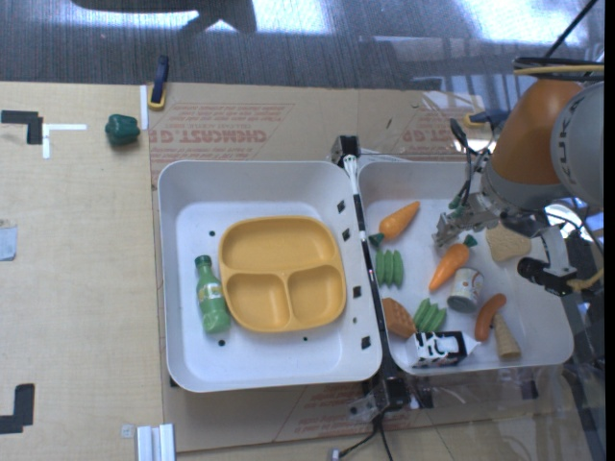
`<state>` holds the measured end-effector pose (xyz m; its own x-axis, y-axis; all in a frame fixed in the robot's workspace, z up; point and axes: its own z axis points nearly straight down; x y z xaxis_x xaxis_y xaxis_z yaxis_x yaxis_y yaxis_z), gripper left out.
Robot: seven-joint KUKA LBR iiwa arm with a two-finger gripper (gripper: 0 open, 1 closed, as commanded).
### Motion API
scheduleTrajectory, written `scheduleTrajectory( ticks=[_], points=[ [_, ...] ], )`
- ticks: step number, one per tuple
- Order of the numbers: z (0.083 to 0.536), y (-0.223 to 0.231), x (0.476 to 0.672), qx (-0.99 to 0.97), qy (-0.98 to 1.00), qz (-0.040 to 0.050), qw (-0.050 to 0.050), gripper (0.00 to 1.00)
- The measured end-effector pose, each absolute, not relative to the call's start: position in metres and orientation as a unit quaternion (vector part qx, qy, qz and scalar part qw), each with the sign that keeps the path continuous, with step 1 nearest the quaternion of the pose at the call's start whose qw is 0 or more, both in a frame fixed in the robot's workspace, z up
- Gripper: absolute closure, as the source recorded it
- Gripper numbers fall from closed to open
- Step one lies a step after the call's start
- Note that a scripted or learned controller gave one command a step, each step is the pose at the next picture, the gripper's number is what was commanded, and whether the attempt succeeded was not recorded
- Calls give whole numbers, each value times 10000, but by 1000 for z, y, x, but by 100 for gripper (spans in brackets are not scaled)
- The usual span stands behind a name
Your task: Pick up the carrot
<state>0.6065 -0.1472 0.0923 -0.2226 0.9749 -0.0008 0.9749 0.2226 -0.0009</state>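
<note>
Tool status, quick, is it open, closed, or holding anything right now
Tool: cannot be told; it sits low in the right bin, just above the top of a carrot, with nothing visibly held.

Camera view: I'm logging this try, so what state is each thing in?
Pincer: low over right bin, above a carrot's leafy end.
Carrot: lying flat, not lifted.
Second carrot: lying flat, apart.
Green bottle: lying beside tray.
Yellow tray: upright.

The cardboard-covered bench (86, 286) bears two white bins (183, 286) and a green pepper (122, 130).
</note>
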Motion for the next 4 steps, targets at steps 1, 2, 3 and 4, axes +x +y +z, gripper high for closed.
scheduleTrajectory(
  ticks=[1, 2, 3, 4],
  points=[
    [92, -116, 571, 6128, 7903, -8, -7, 0],
    [92, -151, 538, 6789, 7342, -5, -8, 0],
    [101, -152, 540, 6801, 7331, -1, 9, 100],
    [191, -67, 521, 7183, 6957, -7, 2, 100]
  ],
)
